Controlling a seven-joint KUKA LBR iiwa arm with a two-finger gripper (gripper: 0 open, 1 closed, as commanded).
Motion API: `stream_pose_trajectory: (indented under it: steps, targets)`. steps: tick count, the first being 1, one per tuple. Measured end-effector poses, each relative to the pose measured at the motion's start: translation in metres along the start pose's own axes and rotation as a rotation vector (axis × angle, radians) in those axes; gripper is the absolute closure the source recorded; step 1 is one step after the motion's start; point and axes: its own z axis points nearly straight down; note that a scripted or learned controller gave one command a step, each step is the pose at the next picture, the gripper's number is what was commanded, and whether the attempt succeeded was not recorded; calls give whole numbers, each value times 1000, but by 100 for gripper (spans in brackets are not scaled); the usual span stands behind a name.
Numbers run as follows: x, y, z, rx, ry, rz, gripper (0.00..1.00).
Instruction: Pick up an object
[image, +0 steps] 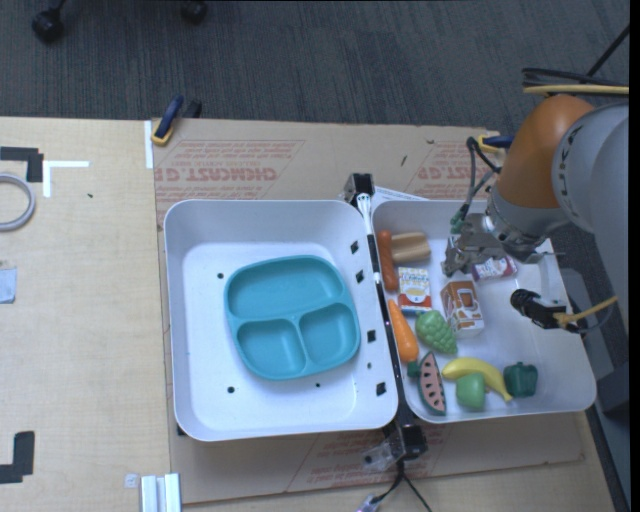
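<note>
Gripper (470, 252) is hanging at the right bin's (570, 395) upper middle — its finger state I cannot tell — just above a small red-and-white carton (463, 307) that is lying flat near the frame's right centre, beside green grapes (436, 331).

A cardboard-covered bench (90, 330) is carrying two shallow white bins side by side, the left bin (190, 330) and the right bin (570, 385) touching along their inner rims. A blue clamp (168, 119) is gripping the cardboard's far edge, while black tape marks (22, 162) are lying near the left side.
</note>
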Motion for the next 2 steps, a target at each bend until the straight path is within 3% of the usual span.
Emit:
stream_pose_trajectory:
  steps: [1,2]
  targets:
    - [0,0,0,0,0,0,0]
    - [-13,-57,14,-3,0,0,0]
